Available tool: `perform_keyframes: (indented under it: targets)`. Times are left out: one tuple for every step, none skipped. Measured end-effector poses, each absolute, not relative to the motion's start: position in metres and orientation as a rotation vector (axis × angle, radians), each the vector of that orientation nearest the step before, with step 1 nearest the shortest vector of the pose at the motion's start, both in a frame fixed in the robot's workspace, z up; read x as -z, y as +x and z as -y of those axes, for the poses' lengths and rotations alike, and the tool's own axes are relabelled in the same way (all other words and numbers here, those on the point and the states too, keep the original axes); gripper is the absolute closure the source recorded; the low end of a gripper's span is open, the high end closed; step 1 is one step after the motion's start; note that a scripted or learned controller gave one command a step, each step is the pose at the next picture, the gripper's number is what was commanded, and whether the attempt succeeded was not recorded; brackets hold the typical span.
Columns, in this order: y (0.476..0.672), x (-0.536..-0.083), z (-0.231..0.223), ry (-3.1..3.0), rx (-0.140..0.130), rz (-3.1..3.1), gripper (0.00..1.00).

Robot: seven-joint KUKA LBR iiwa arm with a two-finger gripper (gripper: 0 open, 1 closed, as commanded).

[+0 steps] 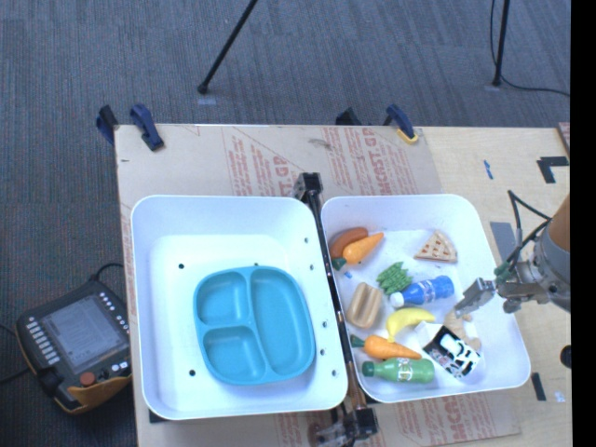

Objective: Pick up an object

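The right bin (pixel 484 222) holds several toy foods: an orange carrot (pixel 365 246) beside a brown sausage (pixel 345 237), a waffle wedge (pixel 436 248), a green leafy piece (pixel 393 276), a blue bottle (pixel 425 291), a tan bun (pixel 364 305), a yellow banana (pixel 410 320), a second carrot (pixel 391 348), a green bottle (pixel 400 371) and a black-and-white carton (pixel 453 353). My gripper (pixel 491 298) hangs open over the bin's right side, just right of the blue bottle and above the carton. Nothing is between its fingers.
The left bin (pixel 158 250) bears a blue divided plate (pixel 253 324). Clamps (pixel 145 125) grip the bench's far edge. A teach pendant (pixel 74 343) lies on the floor at left. Tripod legs (pixel 233 35) stand behind the bench.
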State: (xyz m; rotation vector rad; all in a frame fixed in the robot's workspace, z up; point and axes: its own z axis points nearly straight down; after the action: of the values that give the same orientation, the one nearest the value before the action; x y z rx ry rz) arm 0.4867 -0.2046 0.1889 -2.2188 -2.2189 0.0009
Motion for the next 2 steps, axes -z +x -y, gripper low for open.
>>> perform_keyframes:
  targets:
    - [0.475, -0.087, 0.172, -2.305, -0.001, 2.128, 0.00]
    - [0.479, -0.100, 0.173, -2.317, 0.010, 2.128, 1.00]
